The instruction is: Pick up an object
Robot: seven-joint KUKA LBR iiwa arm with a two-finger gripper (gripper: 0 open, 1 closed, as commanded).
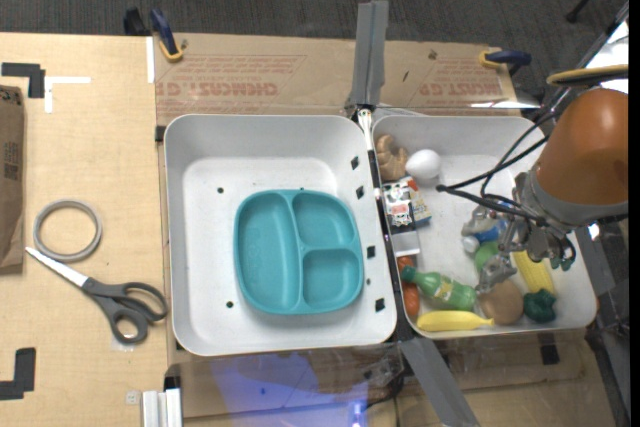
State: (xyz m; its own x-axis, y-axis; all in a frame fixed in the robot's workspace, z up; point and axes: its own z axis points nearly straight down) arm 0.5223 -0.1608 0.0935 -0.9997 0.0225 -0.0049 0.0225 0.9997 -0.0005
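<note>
My gripper (510,255) hangs low in the right bin (455,130), over its right half, under the orange wrist band. Its tips sit just above a green item (489,260) and beside a yellow corn-like piece (532,272); a blue-and-white object (482,233) lies just left of it. Nothing shows clearly between the fingers. Around it lie a green bottle (440,289), a yellow banana (452,320), a brown potato-like lump (506,305), a dark green piece (540,305), a white egg (424,163) and a small printed box (400,205).
The left bin (190,215) holds a teal divided plate (298,250). On the bench at the left lie scissors (100,290) and a tape roll (67,228). Cables run from the arm across the right bin's upper right.
</note>
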